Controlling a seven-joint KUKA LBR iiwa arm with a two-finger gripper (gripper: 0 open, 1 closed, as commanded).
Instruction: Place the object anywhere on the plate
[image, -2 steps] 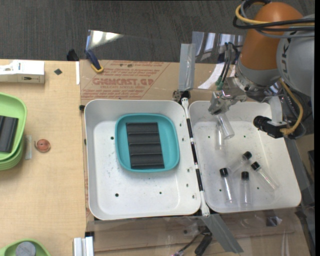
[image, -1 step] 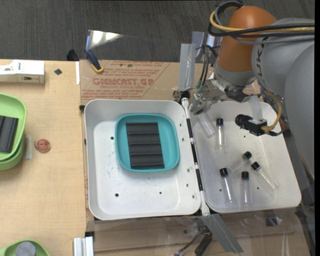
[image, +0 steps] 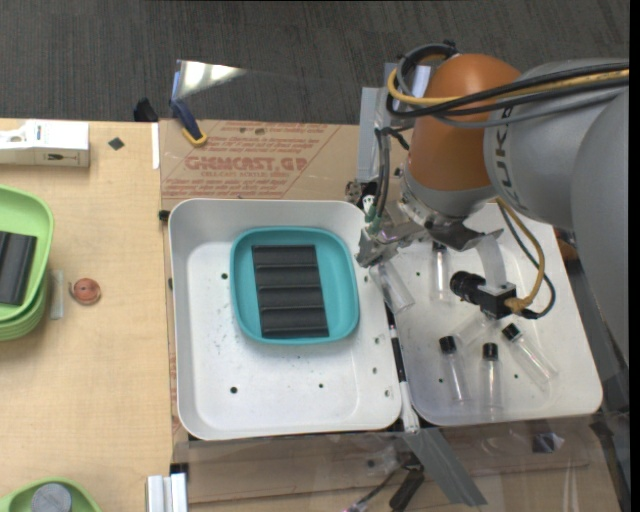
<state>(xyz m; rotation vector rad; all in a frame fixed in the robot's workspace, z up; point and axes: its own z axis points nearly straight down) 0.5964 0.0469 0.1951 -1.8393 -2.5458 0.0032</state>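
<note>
Camera view is showing a teal rounded-square plate (image: 296, 285) carrying a dark ribbed insert (image: 291, 290) in the left white bin (image: 200, 380); the gripper (image: 378, 246) is hanging over the bins' shared edge, its state unclear; clear black-capped tubes (image: 488, 372) are lying scattered in the right bin (image: 560, 395).

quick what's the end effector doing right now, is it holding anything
End effector: over the inner edge of the right bin, near the clear vials; whether it holds one cannot be told.

One fixed camera looks down at a slant from above the desk (image: 90, 400), near enough that both white bins fill the middle: left bin (image: 200, 390), right bin (image: 570, 380). The arm (image: 560, 130) enters from the right.
</note>
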